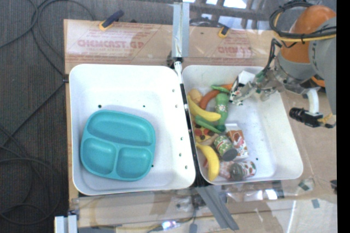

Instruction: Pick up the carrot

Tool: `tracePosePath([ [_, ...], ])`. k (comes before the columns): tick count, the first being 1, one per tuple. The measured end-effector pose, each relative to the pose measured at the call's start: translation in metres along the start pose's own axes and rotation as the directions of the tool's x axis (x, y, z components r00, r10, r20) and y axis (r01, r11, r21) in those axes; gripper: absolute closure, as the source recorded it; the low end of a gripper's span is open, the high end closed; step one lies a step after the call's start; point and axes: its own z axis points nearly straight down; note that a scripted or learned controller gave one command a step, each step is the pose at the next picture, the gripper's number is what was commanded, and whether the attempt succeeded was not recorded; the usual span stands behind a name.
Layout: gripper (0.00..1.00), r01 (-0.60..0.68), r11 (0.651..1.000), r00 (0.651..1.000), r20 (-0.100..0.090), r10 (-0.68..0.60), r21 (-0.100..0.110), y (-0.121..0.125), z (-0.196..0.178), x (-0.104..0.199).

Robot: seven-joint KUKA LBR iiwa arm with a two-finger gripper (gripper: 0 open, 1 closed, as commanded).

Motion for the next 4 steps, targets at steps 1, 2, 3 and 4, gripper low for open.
tracePosePath([
  [1,0.0,0.015,0.999,0.999,-0.03,-0.014,0.049,0.025,0.004,-0.007],
  [2,1.0,0.027,0.997,0.999,-0.048,-0.024,0.077,0.023,-0.002,0.002],
  [3,1.0,0.01,1.0,1.0,0.008,-0.01,-0.011,0.035,-0.111,0.036],
  [4,0.0,0.01,1.0,1.0,0.008,-0.01,-0.011,0.035,-0.111,0.036],
])
